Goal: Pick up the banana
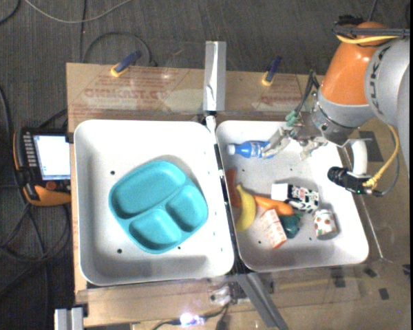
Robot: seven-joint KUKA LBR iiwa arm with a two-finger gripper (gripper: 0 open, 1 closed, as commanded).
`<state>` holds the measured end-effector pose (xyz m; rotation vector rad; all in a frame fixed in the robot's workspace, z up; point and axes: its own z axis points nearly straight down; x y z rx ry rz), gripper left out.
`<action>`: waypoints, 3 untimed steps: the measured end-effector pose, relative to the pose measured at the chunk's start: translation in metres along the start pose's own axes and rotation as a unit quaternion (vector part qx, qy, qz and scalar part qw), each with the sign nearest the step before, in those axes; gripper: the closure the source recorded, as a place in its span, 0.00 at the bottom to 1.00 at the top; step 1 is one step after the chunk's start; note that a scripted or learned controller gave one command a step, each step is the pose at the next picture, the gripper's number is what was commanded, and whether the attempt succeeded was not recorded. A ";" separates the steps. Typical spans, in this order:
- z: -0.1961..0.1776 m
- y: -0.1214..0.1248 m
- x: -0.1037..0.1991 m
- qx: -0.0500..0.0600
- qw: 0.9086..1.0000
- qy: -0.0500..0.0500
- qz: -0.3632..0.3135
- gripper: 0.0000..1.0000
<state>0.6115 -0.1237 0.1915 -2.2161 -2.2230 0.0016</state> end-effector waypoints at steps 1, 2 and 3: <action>0.074 -0.057 0.020 -0.018 1.000 -0.004 0.010 0.00; 0.080 -0.085 0.023 -0.043 0.997 -0.010 0.064 0.00; 0.081 -0.103 0.018 -0.043 0.998 -0.014 -0.048 0.00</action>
